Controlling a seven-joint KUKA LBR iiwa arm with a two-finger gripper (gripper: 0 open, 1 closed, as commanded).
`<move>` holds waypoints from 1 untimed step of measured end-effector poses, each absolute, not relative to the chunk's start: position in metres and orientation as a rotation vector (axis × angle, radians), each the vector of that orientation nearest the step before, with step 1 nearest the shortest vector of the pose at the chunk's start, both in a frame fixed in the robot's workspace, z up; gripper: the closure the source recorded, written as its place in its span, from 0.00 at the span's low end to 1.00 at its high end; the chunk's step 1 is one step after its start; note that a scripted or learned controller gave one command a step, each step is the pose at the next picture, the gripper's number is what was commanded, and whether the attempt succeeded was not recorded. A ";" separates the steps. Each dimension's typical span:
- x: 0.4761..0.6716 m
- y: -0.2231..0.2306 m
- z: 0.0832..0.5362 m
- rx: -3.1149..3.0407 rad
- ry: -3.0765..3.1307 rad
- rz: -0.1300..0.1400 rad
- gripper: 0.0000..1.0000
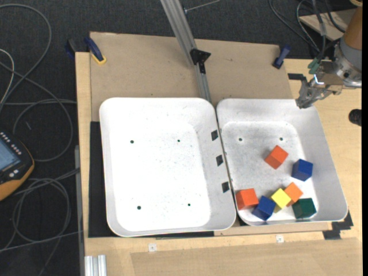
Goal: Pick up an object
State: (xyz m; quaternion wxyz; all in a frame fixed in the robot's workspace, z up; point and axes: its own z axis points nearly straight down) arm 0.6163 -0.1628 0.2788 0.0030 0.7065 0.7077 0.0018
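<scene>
Several small blocks lie in the right bin (322, 148). An orange block (276, 156) sits near its middle, with a blue block (302, 169) just right of it. Along the front rim are an orange block (247, 198), a blue block (265, 207), a yellow block (280, 198), another orange block (293, 191) and a dark green block (304, 208). My gripper (305, 99) hangs over the bin's far right corner, well behind the blocks, with nothing visible between its fingers.
The left bin (115, 154) stands beside the right one, with black clips (219, 160) along the shared rim. A slanted metal pole (184, 33) rises behind the bins. Blue clamps (95, 50) (282, 56) hold the board. Cables and a handheld device (11, 160) lie at the left.
</scene>
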 end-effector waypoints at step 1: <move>0.609 -0.114 0.279 2.217 2.228 0.002 1.00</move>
